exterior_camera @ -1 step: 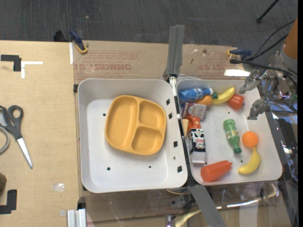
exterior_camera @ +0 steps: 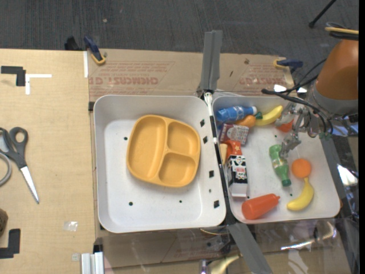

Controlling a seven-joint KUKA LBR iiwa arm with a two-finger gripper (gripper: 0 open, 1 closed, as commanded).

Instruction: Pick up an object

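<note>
**Gripper poised over the right bin, green bottle just below it**

We find the gripper (exterior_camera: 292, 138) hanging over the upper middle of the right bin (exterior_camera: 328, 207), reached in from the right. We cannot tell whether its fingers are apart or together; the metal parts blur against the white floor, and nothing is visibly between them.

The nearest candidate is the green bottle (exterior_camera: 280, 165), lying just below the gripper and slightly to its left, possibly touching the tip. Its long axis runs roughly up-and-down in the view, tilted a little, so we judge that a grasp would need to close across its width. The orange ball (exterior_camera: 301, 167) sits just beside the bottle on the right, a yellow banana (exterior_camera: 303, 196) lies below that, and a second banana (exterior_camera: 270, 116) lies above left.

On writing: the milk carton (exterior_camera: 238, 174) against the bin's left wall carries a black-and-white print we cannot read. The cardboard sheet (exterior_camera: 142, 79) on the tabletop shows mirrored or inverted red lettering, not clearly legible. The left bin (exterior_camera: 108, 198) holds a yellow divided plate (exterior_camera: 163, 150).
</note>
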